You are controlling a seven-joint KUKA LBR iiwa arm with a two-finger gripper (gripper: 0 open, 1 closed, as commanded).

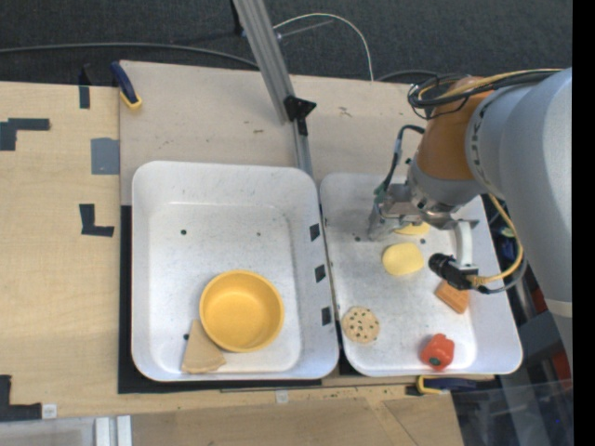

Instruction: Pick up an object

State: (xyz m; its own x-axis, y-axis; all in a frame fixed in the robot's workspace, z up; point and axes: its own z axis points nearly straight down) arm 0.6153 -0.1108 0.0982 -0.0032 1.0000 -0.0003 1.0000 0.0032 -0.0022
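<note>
The pale yellow lemon-like object point(403, 259) sits mid right bin point(493, 347), pincer point(376, 228) just up-left of it, low over the bin floor, can't tell if it's spread or pressed together. Cookie point(360, 324), red pepper point(438, 349), orange block point(453, 297) nearby; yellow bowl point(241, 309) in left bin point(158, 249)

No readable text, label, brand, number or sign can be made out anywhere. Dark tape marks are seen on the wooden bench point(56, 249), but no characters are formed by them.
</note>
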